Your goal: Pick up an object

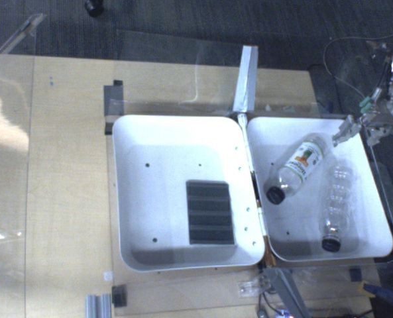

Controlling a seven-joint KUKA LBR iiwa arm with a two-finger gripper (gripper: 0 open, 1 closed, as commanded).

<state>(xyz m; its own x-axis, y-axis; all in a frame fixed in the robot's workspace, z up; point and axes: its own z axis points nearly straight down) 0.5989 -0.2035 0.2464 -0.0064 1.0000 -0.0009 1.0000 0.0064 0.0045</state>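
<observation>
Two shallow white bins are sitting side by side on the pale wooden tabletop (57,197); the left bin (133,177) is holding a dark ribbed rectangular block (211,211), which is lying flat toward the bin's near right part, well apart from the walls on the far side.

The right bin (375,240) is holding two clear plastic bottles; the labelled bottle (297,167) is lying on its side at a slant, its black cap pointing toward the near left and its base toward the far right; the plain clear bottle (334,207) is lying just beside it on the right, running nearly straight toward the near wall, its dark cap at the near end; the two are close but appear apart.

The arm's gripper (355,130) is hanging over the far right corner of the right bin, near the labelled bottle's base and not touching it; whether the jaws are apart or together cannot be told, since the metal parts are small and blurred there.
</observation>
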